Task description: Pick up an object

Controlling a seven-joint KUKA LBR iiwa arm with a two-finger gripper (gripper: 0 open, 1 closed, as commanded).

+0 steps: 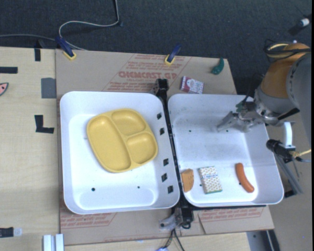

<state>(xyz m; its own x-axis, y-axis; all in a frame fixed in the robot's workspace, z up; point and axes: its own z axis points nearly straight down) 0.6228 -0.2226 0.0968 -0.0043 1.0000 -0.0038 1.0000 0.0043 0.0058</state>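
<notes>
Two white bins: left bin, right bin. One yellow divided plate, three compartments, in left bin. Right bin, near edge: one small brown food piece, one patterned packet, one orange sausage. On the cardboard far of the bins: one small red-white packet, one green bit, two yellow-blue clamps. One gripper.
</notes>
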